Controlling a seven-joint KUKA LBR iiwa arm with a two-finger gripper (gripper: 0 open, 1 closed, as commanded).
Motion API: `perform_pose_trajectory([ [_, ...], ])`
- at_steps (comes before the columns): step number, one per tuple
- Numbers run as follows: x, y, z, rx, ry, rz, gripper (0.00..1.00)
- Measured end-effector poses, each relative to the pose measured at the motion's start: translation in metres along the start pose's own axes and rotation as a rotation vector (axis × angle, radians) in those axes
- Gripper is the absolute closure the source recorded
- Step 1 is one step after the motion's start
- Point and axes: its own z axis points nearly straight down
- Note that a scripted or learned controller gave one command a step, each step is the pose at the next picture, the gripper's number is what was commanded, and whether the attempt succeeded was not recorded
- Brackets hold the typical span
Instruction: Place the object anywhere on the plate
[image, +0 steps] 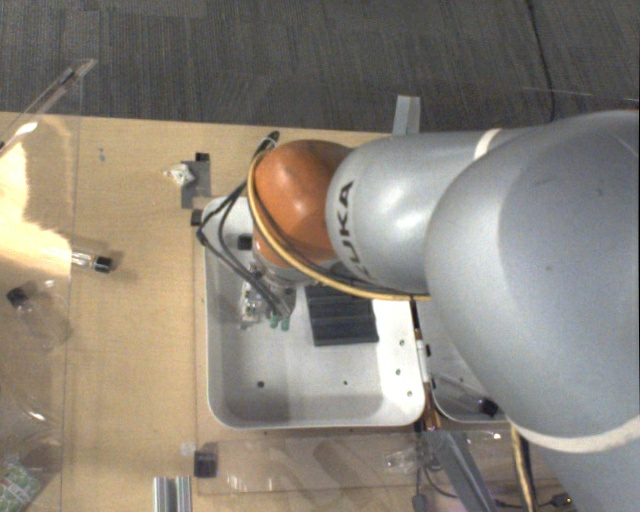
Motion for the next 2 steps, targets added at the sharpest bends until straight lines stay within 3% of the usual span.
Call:
perform_pose_trajectory([
  [1, -0.03, 0.02, -0.086, 0.0, -0.001, -0.467, 1.0],
  [2, -0.085, 0.028, -0.09, 0.002, 0.0, -0.049, 1.0],
])
